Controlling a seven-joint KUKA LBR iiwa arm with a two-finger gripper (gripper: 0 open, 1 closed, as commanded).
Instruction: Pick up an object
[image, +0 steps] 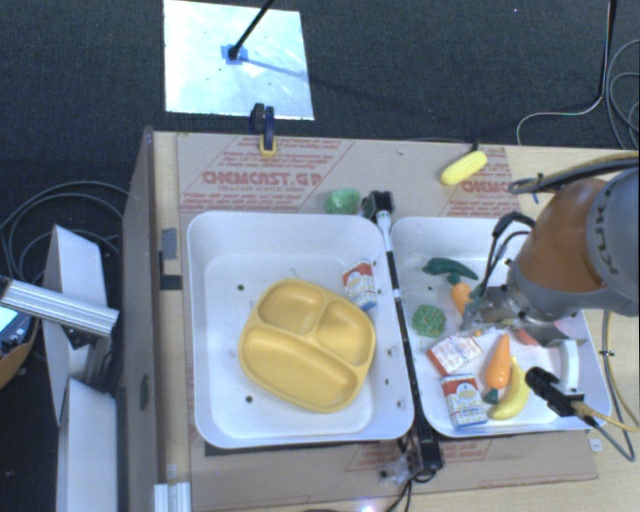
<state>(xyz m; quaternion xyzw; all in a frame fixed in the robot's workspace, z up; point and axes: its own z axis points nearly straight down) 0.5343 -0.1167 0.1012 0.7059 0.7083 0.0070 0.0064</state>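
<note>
We take the black divider (398, 300) between the two white bins as our landmark and read from the left. In the left bin (215, 300), a yellow compartment tray (307, 343) lies well left of the divider, its long axis running from upper left to lower right, with bare white floor along the bin's left wall and lower edge. A small carton (360, 285) stands just left of the divider, beside the tray's upper right corner. A green lump (342, 201) sits on the bench beyond the left bin's far rim, left of the divider's top end.

Just right of the divider, in the right bin (440, 235), we see a green round piece (429, 320), below it a red and white packet (455, 353), and lower still a second carton (464, 399) near the bin's near rim. A dark green pepper (449, 268) lies farther right, pointing left to right. An orange carrot (497, 363) lies with its long axis almost upright in the view, tip toward the far rim. A banana (513, 396) curves just beside it, running from lower left to upper right. The far part of this bin is open floor.

The gripper (478, 310) is low over the bin, right of the green round piece and touching or just beside a small orange piece (459, 296); we cannot tell its finger state. A yellow object (464, 167) rests on the bench beyond the right bin.
</note>
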